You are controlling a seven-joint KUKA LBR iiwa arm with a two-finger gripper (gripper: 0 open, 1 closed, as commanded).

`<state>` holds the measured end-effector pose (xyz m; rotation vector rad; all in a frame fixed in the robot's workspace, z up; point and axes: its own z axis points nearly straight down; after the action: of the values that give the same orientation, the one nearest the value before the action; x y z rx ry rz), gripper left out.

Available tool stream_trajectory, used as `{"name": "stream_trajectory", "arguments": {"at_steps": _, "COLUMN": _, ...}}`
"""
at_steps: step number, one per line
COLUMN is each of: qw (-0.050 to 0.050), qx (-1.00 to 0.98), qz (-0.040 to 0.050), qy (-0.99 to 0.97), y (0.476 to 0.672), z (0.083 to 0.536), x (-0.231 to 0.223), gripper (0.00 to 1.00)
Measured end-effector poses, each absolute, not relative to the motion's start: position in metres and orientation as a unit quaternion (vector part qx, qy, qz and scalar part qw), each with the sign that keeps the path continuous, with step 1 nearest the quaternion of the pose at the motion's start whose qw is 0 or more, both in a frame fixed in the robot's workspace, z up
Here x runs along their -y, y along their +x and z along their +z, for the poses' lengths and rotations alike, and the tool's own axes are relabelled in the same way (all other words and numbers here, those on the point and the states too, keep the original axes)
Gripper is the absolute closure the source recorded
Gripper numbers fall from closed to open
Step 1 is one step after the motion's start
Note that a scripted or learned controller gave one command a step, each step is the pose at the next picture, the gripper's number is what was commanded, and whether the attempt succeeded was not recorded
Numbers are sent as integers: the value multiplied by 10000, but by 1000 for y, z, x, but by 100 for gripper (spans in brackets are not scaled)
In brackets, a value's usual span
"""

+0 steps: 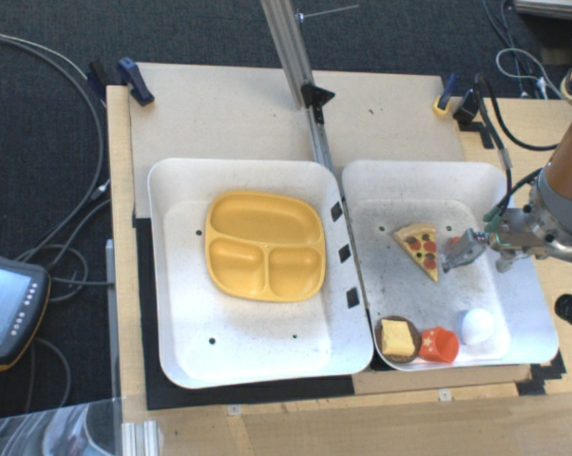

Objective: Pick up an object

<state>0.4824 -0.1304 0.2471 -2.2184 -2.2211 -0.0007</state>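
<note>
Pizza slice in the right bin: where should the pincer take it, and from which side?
Probably from straight above, closing across the slice's narrow lower half. The pizza slice lies flat on the right bin floor, crust toward the upper left, tip pointing down-right toward the pincer. A flat wedge offers little edge from the side, and the space around it looks free.

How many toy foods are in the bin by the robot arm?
4. The pizza slice lies near the bin's middle. Along the near edge sit a yellow cube on a brown piece, an orange-red toy and a white ball. The arm may hide more.
</note>
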Motion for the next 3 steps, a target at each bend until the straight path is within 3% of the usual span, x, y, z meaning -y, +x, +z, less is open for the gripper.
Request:
{"name": "stream_trajectory", "arguments": {"at_steps": 1, "qw": 5, "qx": 7074, "qz": -4, "qy": -7068, "y": 483, "z": 247, "x": 131, "gripper": 0}}
{"name": "stream_trajectory", "arguments": {"at_steps": 3, "qw": 45, "qx": 7073, "qz": 19, "qy": -7069, "y": 485, "z": 141, "x": 119, "gripper": 0}}
